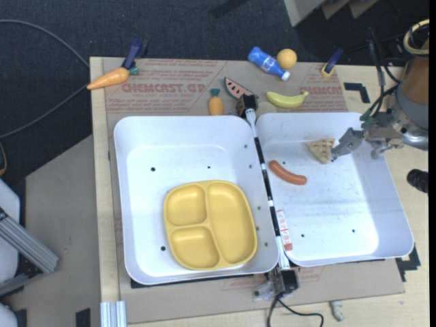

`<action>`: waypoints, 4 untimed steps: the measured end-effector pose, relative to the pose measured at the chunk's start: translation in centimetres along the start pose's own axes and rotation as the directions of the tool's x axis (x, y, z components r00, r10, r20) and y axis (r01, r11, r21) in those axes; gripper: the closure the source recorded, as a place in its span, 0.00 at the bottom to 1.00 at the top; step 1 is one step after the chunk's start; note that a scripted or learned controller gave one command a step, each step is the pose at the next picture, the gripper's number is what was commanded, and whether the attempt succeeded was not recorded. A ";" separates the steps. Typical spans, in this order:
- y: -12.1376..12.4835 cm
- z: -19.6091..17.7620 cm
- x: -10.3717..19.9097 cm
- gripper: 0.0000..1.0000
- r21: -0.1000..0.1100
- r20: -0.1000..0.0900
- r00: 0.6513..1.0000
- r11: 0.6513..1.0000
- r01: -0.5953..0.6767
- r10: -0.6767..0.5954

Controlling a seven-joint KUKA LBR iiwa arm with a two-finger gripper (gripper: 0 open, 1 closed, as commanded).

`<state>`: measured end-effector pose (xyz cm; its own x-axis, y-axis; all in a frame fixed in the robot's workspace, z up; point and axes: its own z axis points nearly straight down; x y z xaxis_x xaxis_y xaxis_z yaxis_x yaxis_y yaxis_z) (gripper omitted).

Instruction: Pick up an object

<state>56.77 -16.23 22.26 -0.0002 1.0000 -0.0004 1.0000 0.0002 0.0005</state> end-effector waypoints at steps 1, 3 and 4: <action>2.3 13.8 4.6 0.00 0.000 -0.001 1.000 1.000 0.001 -0.001; 10.0 2.8 -3.1 0.00 -0.005 0.002 1.000 1.000 0.000 0.000; 9.9 1.3 0.0 0.00 -0.002 0.000 1.000 1.000 0.002 -0.002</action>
<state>66.71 -16.27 20.97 -0.0021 1.0000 -0.0007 1.0000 0.0021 0.0021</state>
